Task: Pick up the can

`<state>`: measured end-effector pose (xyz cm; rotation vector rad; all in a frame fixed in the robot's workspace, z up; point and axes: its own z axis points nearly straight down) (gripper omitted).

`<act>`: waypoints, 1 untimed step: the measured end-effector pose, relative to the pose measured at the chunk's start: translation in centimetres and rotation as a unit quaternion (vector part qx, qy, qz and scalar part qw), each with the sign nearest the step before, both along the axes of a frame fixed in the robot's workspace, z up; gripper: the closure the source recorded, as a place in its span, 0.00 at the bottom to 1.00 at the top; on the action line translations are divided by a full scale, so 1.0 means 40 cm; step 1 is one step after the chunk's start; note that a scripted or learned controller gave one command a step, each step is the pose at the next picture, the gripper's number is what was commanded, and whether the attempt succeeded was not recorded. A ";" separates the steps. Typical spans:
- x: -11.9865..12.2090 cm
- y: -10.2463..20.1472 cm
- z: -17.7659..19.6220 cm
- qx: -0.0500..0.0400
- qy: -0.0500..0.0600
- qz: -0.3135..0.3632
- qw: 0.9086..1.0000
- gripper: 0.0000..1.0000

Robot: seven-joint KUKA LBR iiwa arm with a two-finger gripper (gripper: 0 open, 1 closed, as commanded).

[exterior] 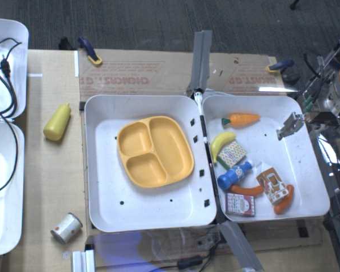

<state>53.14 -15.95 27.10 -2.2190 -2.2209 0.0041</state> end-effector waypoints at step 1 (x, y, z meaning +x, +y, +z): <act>-0.136 0.001 -0.378 0.001 0.000 0.046 0.999 0.00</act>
